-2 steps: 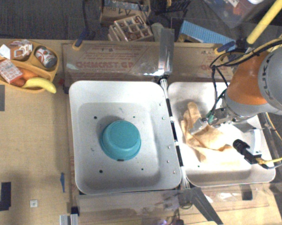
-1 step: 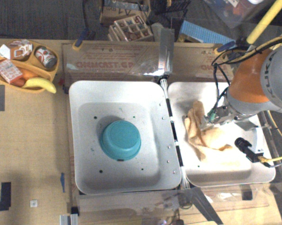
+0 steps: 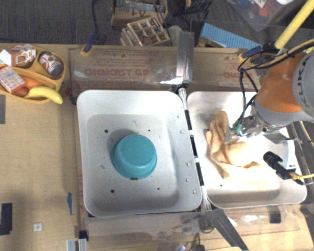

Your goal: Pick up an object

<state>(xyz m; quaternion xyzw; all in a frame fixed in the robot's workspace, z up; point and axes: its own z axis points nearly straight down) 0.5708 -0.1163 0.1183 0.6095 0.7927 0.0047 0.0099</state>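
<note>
Single fixed camera above the bench (image 3: 36, 156), looking down at a slant, both white bins (image 3: 94, 109) in frame left of the gripper (image 3: 234, 135), moderately near

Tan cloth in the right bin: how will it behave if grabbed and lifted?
The cloth lies crumpled in folds, so it is probably floppy and will drape and trail from a pinch. It looks thin, likely light. The gripper sits right at it; a grab may catch only one fold.
</note>
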